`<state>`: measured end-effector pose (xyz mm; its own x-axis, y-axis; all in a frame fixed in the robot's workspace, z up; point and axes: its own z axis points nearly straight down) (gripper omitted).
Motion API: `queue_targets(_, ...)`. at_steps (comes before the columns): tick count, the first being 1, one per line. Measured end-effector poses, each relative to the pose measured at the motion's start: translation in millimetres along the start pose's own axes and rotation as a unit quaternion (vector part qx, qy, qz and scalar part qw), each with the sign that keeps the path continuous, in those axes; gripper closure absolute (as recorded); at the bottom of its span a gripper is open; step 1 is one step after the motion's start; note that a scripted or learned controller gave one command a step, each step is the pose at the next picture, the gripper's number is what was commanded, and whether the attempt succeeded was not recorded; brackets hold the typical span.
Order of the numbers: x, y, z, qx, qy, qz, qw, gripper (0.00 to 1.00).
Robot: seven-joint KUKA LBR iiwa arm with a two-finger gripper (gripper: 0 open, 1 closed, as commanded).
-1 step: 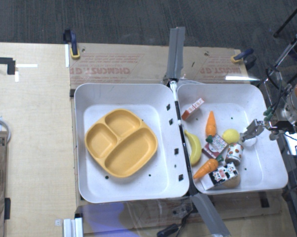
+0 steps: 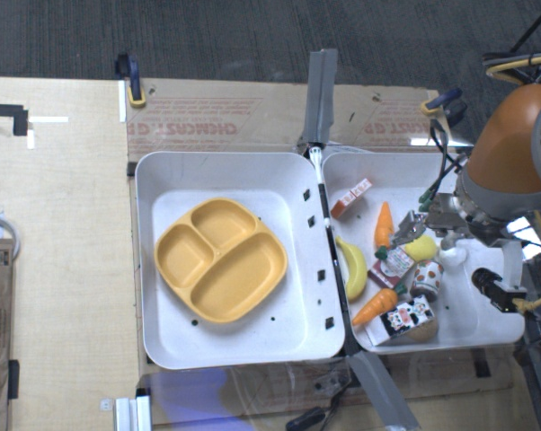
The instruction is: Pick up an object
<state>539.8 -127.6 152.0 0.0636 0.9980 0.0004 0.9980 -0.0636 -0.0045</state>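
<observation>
Gripper (image 2: 421, 230) low in right bin (image 2: 486, 326) over toy clutter, finger state cannot be told, carrots (image 2: 383, 225), banana (image 2: 352, 269), cow-print carton (image 2: 405, 318) beneath, yellow divided plate (image 2: 221, 259) in left bin (image 2: 149, 241).

Only readable thing I can spot is the red print on the cardboard sheet (image 2: 252, 115) beyond the bins, up and left of the gripper (image 2: 412, 232) (it's upside down, looks like "CHEMCO"), repeated right; packet labels are too blurry
</observation>
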Motion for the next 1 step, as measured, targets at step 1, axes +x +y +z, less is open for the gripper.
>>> queue_targets(1, -7.1, 30.0, 58.8, -0.001, 0.0, -0.093, 0.9957, 0.0)
